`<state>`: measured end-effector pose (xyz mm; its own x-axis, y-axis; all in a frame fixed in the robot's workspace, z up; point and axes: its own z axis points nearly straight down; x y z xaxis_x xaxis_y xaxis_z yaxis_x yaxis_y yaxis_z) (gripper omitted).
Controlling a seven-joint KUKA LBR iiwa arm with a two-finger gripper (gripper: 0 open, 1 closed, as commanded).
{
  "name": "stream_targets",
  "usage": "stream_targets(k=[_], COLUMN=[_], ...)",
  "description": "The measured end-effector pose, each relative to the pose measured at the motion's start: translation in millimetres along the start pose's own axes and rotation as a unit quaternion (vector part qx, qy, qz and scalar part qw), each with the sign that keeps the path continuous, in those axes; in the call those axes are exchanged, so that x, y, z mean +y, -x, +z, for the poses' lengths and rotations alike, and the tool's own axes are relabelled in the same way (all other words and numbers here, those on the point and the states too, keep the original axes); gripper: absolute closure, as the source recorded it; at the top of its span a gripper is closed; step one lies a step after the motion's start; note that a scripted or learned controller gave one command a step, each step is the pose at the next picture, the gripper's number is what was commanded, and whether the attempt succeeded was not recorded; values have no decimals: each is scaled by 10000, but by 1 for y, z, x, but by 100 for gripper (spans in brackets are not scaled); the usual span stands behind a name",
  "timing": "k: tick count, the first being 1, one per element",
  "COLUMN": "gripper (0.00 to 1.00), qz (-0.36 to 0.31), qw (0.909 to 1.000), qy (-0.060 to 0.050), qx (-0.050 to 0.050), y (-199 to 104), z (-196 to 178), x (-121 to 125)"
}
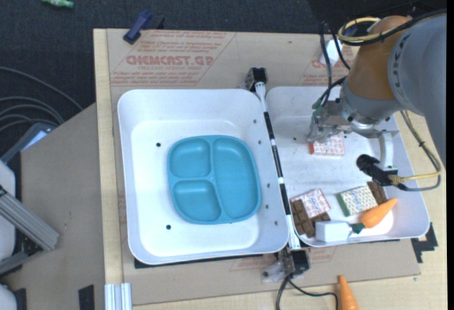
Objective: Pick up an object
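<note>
My gripper (325, 130) hangs low over the back of the right bin (298, 106), coming in from the right under the orange wrist band. Just below its tip lies a small red-and-white packet (328, 148) on the bin floor. Whether the tip touches the packet I cannot make out. Along the bin's front edge sit a patterned packet (311, 201), a brown chocolate bar (300, 220), a green-and-white packet (358, 198), an orange carrot (377, 213) and a white object (333, 231).
The left bin (142, 159) holds a blue divided plate (213, 179). A black clip (256, 77) sits at the top of the ridge between the bins. Cables run over the right bin's right side. A second carrot (344, 294) lies on the bench in front.
</note>
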<state>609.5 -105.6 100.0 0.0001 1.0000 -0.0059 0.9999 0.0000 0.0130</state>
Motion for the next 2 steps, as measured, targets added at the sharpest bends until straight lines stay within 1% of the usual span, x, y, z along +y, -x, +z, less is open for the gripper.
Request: stream_targets(k=[1,2], gripper=[100,0], qz=[1,2], qw=[10000,10000], qy=[-78,-75], qx=[32,35], y=[23,23], z=[0,0], x=[-42,-42])
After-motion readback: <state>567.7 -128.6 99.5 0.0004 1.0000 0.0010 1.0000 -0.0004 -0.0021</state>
